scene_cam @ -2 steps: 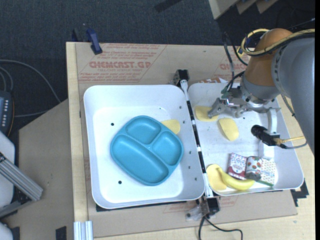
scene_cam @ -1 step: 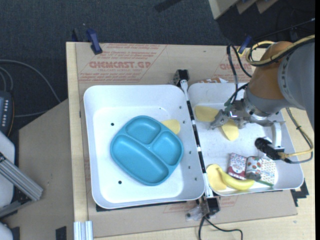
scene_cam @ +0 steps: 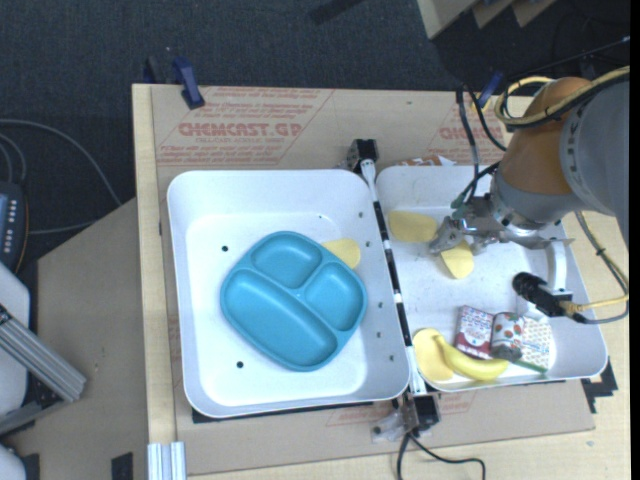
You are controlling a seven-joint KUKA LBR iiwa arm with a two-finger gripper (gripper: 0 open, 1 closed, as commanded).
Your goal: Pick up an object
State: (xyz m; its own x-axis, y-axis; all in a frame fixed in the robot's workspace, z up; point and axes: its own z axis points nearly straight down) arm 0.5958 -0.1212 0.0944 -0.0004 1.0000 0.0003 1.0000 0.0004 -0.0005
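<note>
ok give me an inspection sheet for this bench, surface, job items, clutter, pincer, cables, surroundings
Surface: brown board with red print, bearing a left bin and a right bin, side by side.
Job items: blue plate and a pale yellow piece at its edge in the left bin; banana, printed pack, yellow slice and yellow wedge in the right bin.
Clutter: blue clip at the board's far left corner.
Pincer: low over the wedge; grip not judged.
Cables: black and yellow leads on the arm; dark cords on the floor.
Surroundings: dark carpet.
</note>
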